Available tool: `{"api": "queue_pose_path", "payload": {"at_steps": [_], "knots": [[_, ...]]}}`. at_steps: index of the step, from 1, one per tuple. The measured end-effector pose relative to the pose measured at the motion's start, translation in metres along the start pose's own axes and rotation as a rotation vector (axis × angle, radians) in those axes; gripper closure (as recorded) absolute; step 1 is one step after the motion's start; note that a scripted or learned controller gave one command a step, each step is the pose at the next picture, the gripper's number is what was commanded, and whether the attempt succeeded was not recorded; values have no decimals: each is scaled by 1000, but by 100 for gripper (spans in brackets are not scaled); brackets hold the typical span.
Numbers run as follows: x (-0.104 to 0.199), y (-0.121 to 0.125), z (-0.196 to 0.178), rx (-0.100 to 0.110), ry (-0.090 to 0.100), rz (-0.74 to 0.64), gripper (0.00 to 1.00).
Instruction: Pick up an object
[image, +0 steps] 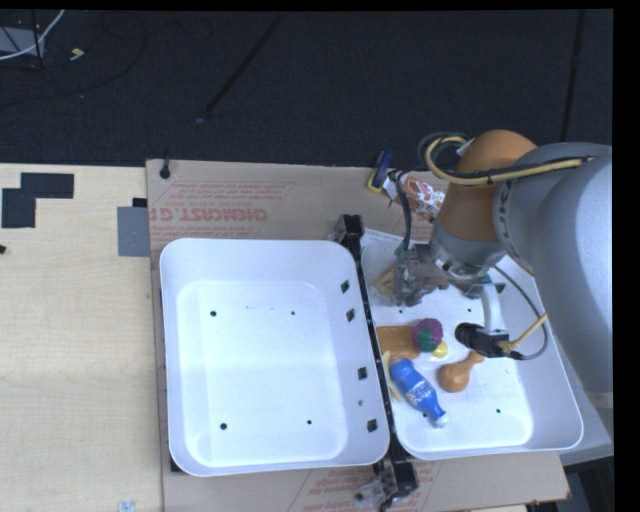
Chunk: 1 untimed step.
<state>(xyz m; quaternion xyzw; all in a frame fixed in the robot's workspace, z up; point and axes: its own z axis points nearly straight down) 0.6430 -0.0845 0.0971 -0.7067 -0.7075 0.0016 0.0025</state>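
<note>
On the left of the bench sits the left bin (260, 350), its white floor bare apart from a few small dark holes. Just beside it, touching along a dark clipped seam, the right bin (545, 425) holds a small cluster near its inner wall: an orange-tan piece (396, 342), a purple and green ball (429, 333), a blue bottle (417, 389) lying tilted, and a brown gourd-shaped toy (460, 373). Above these, the gripper (408, 287) hangs low over the bin's far end, near the orange-tan piece; whether it is apart or together cannot be told. The grey arm (560, 240) with its orange band enters from the right.
</note>
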Motion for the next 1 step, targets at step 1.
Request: {"api": "queue_pose_path", "payload": {"at_steps": [1], "knots": [[-3,2,-73,-11,-2,0,100]]}}
